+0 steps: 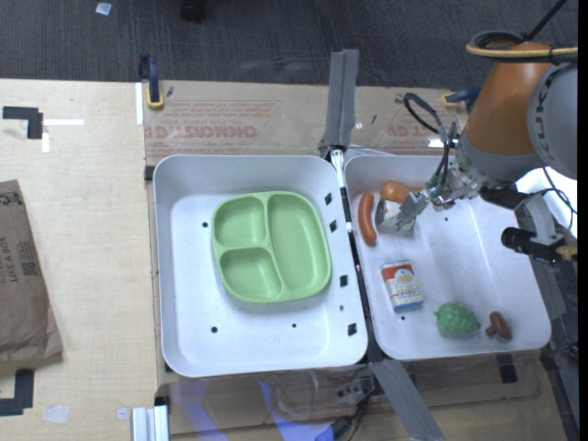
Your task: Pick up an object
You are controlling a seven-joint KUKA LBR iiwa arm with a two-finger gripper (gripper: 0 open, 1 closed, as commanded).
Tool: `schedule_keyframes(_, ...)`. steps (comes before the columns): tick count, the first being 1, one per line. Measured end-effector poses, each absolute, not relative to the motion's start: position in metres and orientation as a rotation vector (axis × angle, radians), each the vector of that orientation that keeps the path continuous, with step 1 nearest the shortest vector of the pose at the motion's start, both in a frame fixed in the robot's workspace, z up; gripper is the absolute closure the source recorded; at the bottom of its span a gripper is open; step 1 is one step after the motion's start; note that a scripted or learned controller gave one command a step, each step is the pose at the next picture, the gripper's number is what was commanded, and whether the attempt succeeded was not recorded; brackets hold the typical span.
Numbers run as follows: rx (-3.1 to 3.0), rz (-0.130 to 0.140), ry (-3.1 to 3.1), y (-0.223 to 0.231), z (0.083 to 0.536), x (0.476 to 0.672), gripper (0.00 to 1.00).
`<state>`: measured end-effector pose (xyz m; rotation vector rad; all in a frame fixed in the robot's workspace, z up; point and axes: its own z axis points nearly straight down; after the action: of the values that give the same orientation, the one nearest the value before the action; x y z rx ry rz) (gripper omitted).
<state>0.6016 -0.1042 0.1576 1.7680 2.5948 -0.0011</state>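
Objects for picking, right bin: five items on the white floor.

Item 1: red-orange sausage, lying lengthwise along the bin's left wall, far half. Just left of the tool, close beside it, contact not discernible.

Item 2: orange rounded piece, at the far side of the bin, just above the tool in the view, close to or touching it; partly hidden by it.

Item 3: small carton, white with red-orange top and print, lying flat near the bin's middle, on the near side of the tool and apart from it.

Item 4: green lumpy piece, near the bin's front edge, well apart from the tool.

Item 5: small brown piece, just right of the green one, near the front right corner.

Tool: grey, low in the far left part of the right bin, between the sausage and the orange piece. Opening of the fingers cannot be told; no item seen between them.

Arm: grey with orange band, reaching in from the right over the bin's far corner.

Left bin: pale green divided plate, three compartments, resting about the middle.

Worktop: light wood; brown paper bag at the left edge.
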Motion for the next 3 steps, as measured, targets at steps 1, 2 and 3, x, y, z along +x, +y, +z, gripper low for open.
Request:
schedule_keyframes(1,1.863,-0.002,2.526,-0.112,0.217,0.638,0.0)
schedule_keyframes(2,1.864,-0.003,2.527,-0.111,0.217,0.638,0.0)
schedule_keyframes(3,1.983,0.002,2.431,-0.149,0.095,0.522,0.0)
